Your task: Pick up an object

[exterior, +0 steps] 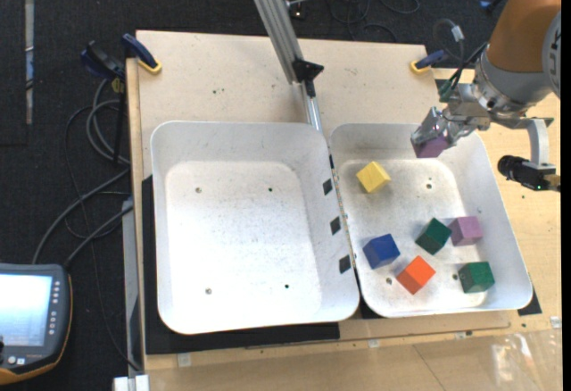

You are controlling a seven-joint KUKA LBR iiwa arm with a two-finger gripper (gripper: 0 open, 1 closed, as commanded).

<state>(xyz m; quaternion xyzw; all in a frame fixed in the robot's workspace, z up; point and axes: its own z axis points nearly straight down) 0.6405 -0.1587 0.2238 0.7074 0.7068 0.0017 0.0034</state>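
Purple block [434, 146] sits clamped between fingers of gripper [432, 141], raised over back edge of right bin [500, 202]. You keep squeeze steady, lift straight up (grip looks shallow, my guess), clear bin wall before swinging. Yellow block [373, 176] lies near below; avoid it.

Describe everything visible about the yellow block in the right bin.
The yellow block is a small cube, matte and solid-coloured, looking like painted wood or foam. It sits turned at an angle to the bin walls, on the floor of the right bin, in its upper left part. It stands alone, touching no other block, apart from the gripper.
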